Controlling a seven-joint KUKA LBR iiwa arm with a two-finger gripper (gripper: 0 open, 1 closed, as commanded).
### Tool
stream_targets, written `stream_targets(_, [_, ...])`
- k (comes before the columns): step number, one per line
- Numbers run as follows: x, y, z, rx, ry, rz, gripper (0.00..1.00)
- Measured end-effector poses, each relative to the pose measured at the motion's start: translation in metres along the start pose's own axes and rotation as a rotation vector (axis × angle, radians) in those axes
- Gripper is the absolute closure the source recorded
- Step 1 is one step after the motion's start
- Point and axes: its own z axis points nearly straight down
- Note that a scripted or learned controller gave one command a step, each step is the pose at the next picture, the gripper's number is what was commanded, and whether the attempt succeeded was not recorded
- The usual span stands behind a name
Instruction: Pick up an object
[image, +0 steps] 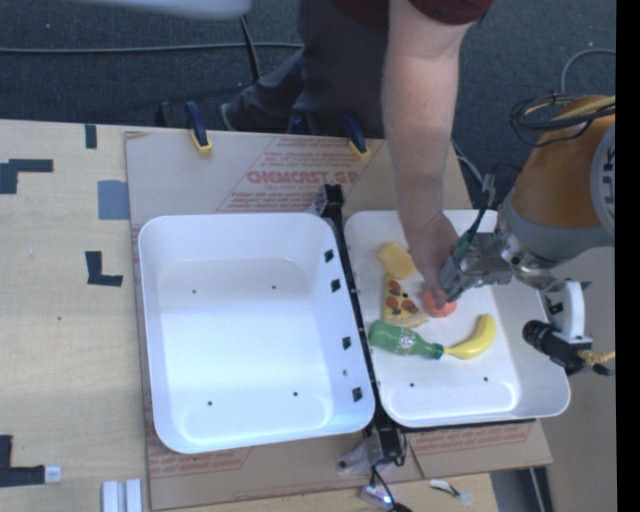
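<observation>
Claw (452, 290) low over small orange-red object (440, 306) in right white bin (540, 400); finger spread unclear. Person's forearm (420, 150) reaches in beside it: descend straight, avoid yellow toy banana (474, 338).

Wooden bench (60, 330) carries cardboard sheet (280, 170); two white bins (160, 240) on cardboard.

Person's forearm (418, 130) cut off by the top edge; its hand (432, 262) overlaps the pincer (455, 283), so finger state unreadable. Orange-red object (440, 306) half hidden under hand and pincer, can't identify it. Arm's orange band (560, 160) clipped at right. Print on the yellow packet (402, 300) too small to read. Left tabletop (50, 320) runs off frame.
</observation>
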Motion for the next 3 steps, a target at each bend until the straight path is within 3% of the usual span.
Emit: stream_targets(3, [0.17,-0.01,0.004,0.007,-0.001,0.002,1.0])
